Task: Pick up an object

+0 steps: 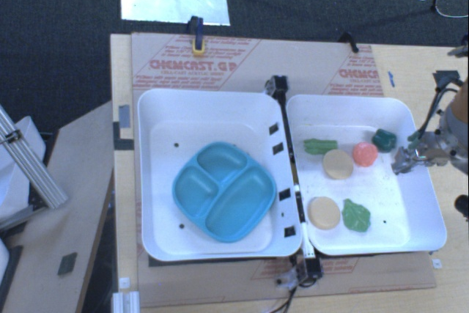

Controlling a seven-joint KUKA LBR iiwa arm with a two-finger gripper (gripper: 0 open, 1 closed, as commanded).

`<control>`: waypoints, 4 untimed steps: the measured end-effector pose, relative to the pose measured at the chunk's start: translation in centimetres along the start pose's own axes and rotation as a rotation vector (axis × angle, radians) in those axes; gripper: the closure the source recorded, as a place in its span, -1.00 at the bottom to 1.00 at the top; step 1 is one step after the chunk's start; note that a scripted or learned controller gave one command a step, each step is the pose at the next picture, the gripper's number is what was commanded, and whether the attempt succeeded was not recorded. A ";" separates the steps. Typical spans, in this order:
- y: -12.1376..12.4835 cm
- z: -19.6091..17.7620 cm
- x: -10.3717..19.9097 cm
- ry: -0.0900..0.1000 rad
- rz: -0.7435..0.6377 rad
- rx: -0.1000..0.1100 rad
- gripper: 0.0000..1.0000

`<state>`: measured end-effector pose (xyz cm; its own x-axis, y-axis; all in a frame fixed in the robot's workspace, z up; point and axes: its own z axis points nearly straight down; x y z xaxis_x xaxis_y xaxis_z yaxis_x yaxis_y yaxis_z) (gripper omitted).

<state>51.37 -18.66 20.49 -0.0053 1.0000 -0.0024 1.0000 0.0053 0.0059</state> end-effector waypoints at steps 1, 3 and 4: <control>0.2 -4.3 -0.1 0.000 0.000 -0.001 1.00; 4.3 -4.7 9.4 0.004 -0.005 0.002 1.00; 6.0 -5.0 13.8 0.003 -0.004 0.002 1.00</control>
<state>57.31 -4.85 25.51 -0.0091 1.0000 0.0009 1.0000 0.0091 0.0039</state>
